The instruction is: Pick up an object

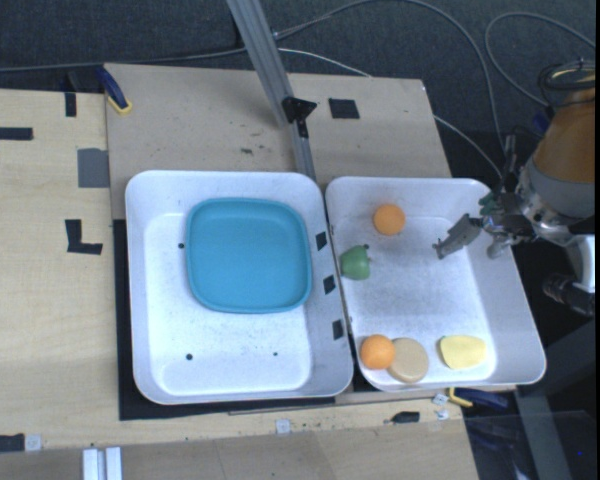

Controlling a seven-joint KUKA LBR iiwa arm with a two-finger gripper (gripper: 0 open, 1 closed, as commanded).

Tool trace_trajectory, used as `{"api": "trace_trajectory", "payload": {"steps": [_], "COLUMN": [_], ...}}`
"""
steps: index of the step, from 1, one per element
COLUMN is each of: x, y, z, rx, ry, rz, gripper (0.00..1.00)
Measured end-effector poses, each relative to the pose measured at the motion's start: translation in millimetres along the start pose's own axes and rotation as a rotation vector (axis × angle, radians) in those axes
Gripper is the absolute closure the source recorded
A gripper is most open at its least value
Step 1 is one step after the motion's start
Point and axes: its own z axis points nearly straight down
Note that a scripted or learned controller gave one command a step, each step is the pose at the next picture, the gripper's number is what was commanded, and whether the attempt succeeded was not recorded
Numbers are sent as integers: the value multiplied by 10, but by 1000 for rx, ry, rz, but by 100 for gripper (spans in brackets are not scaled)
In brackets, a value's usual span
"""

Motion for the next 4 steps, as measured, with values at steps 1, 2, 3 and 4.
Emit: {"api": "trace_trajectory", "payload": {"steps": [1, 2, 3, 4], "x": [4, 6, -3, -10], "y": [-16, -12, -4, -38], "z": [635, 1128, 1001, 574], "rx": [1, -5, -8, -8], "ry": [1, -1, -3, -2], "rz": [0, -1, 0, 0], "gripper": [0, 0, 100, 100]}}
